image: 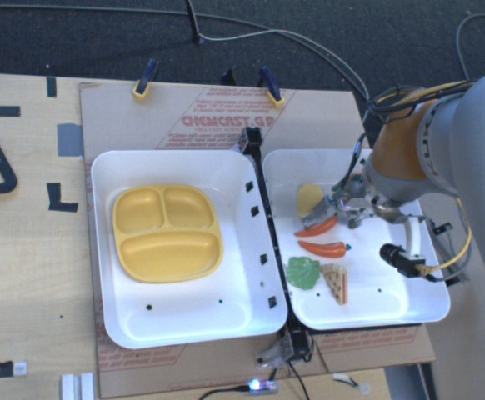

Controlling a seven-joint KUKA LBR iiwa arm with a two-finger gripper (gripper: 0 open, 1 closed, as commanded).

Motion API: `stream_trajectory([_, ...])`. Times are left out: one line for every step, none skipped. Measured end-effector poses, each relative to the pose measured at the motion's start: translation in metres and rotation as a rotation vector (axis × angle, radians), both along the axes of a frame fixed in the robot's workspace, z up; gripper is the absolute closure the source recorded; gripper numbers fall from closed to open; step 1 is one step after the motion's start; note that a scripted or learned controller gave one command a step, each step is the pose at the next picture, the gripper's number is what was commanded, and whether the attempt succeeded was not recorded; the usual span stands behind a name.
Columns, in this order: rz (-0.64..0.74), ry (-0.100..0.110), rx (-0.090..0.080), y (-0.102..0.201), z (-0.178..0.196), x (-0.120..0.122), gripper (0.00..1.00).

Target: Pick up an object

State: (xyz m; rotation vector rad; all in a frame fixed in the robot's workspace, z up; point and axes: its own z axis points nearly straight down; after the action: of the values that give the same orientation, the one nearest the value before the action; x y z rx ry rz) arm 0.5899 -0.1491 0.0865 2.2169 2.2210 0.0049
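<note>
The gripper (332, 209) reaches into the right bin (409, 307) among a yellow piece (309, 196), red peppers (322, 247) and a green leaf (302, 272); whether it grasps anything, I cannot tell.

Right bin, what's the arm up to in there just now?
The gripper is down in the right bin among the toy foods, at a red pepper beside a yellow piece. Another red pepper, a green piece and a pizza slice lie nearby. The yellow divided tray sits in the left bin.
</note>
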Motion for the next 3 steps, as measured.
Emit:
stream_trajectory([0.0,0.0,-0.001,0.0,0.011,0.0,1.0])
stream_trajectory([-0.001,0.0,-0.001,-0.004,0.071,-0.005,1.0])
stream_trajectory([-0.002,0.002,0.0,-0.008,0.114,-0.005,1.0])
